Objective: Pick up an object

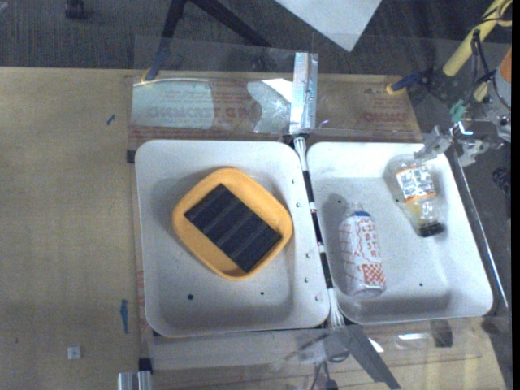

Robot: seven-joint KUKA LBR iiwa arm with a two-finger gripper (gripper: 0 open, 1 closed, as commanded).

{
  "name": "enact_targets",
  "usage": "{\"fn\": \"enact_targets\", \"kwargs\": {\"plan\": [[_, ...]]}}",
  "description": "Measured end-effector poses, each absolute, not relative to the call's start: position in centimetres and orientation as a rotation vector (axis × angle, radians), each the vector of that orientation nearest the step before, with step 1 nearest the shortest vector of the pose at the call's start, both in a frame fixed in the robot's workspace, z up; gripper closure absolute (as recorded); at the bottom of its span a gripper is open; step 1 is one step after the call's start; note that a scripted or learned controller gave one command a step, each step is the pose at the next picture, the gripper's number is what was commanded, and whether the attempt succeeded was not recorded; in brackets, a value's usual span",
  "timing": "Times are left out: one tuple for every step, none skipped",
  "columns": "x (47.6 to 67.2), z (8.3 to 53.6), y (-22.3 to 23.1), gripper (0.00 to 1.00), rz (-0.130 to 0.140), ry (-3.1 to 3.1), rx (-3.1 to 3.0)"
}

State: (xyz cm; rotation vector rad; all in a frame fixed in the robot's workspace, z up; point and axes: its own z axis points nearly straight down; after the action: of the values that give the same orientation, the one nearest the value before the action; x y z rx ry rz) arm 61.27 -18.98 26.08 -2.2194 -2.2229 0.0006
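Two shallow white bins are seen side by side on the wooden table (57, 218); the left bin (154, 299) and the right bin (467, 287) are touching along their inner edges at the middle of the view. In the left bin, a yellow-orange tray-like object with a dark ribbed panel (232, 223) is lying roughly at the centre, turned at a slant to the bin's sides. In the right bin, two bottles are laid on their sides, apart from each other; a red-and-white patterned bottle (361, 253) is placed near the bin's left wall, its length running roughly from the back of the bin toward the front; a clear bottle with an orange-and-white label and a dark cap (418, 195) is placed toward the far right part of the bin, the cap pointed toward the front. At the upper right edge of the view, beyond the right bin's far corner, a metallic part taken to be the claw (451, 136) is seen, with cables and a yellow hose close by; whether it is released or clenched cannot be told; nothing is seen between its fingers, and it is apart from all three objects. A strip of clear plastic sheeting (244, 104) is lying on the table behind the bins.
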Motion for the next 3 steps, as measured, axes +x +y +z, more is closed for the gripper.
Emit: {"fn": "enact_targets", "kwargs": {"plan": [[60.9, 20.5, -16.8, 0.0, 0.0, -2.506, -1.894], [61.6, 11.1, -19.5, 0.0, -0.003, -2.596, -1.781], [63.0, 8.8, -18.4, 0.0, -0.004, -2.628, -1.739]]}}
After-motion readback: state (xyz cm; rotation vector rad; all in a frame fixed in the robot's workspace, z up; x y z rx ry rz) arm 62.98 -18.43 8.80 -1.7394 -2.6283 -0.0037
